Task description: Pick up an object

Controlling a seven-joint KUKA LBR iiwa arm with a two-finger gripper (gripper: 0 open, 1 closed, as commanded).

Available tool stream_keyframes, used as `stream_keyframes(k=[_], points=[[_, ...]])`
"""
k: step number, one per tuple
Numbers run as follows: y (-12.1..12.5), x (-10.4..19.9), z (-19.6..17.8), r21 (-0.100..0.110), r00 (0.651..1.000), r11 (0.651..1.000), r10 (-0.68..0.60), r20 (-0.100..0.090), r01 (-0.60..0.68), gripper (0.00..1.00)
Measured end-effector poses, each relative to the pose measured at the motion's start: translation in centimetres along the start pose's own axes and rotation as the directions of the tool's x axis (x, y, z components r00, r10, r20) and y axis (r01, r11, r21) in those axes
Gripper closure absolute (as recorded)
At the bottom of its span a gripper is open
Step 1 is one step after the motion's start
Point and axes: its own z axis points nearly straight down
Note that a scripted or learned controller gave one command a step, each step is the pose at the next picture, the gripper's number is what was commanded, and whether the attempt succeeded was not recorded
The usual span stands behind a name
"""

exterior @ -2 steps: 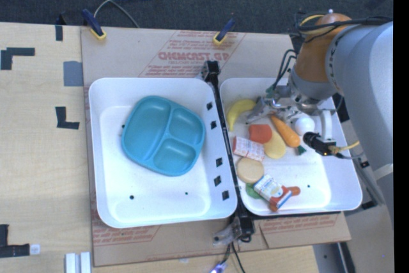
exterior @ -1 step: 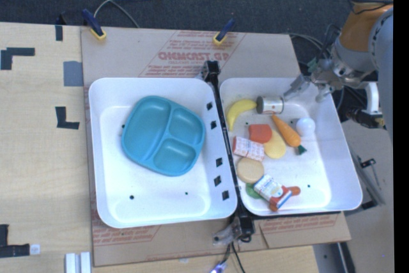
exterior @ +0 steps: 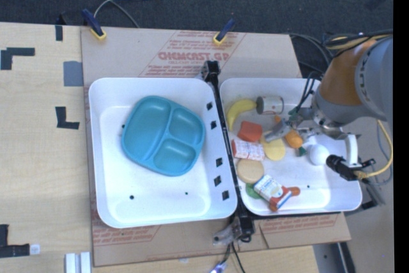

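Note:
The right bin (exterior: 345, 204) holds several small items. Among them are a yellow banana (exterior: 236, 110), a silver can (exterior: 270, 104) and an orange-red block (exterior: 250, 132). There are also a pale yellow disc (exterior: 275, 150), a tan disc (exterior: 250, 170), a green-and-white carton (exterior: 268, 187) and a white ball (exterior: 316, 153). My gripper (exterior: 289, 129) is low in this bin, right of the block and below the can. A small orange object (exterior: 294, 139) lies right against it. I cannot see whether that object is gripped.
The left bin (exterior: 105, 156) holds a blue divided plate (exterior: 163, 135). A red-and-white packet (exterior: 248, 150) lies by the divider, and a red-handled piece (exterior: 285, 197) lies near the right bin's front wall. The grey arm (exterior: 358, 89) covers the right bin's far right corner.

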Motion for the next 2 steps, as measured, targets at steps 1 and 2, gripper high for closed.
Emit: stream_keyframes(k=[1, 2], points=[[0.4, 0.3, -1.4, -0.009, 1.000, 1.000, -0.002, -0.004, 0.002, 1.00], [1.3, 6.9, -9.7, 0.000, 1.000, 1.000, -0.002, 0.001, 0.002, 1.00]])
